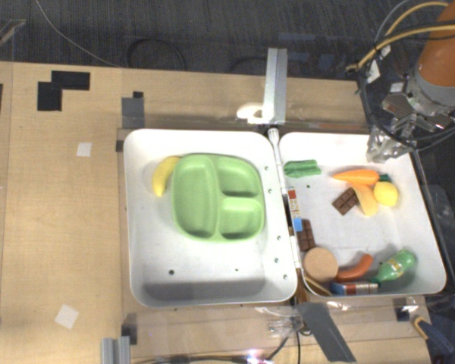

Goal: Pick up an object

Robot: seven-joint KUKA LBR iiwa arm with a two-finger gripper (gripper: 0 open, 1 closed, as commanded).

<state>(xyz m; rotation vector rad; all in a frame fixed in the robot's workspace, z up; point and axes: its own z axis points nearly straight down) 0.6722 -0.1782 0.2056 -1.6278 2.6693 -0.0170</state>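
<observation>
Orange carrot, green-tipped, beside yellow lemon

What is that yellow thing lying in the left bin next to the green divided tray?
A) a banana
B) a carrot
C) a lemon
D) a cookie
A: a curved yellow banana lies against the left edge of the green divided tray in the left bin; the lemon and carrot sit in the right bin.
</observation>
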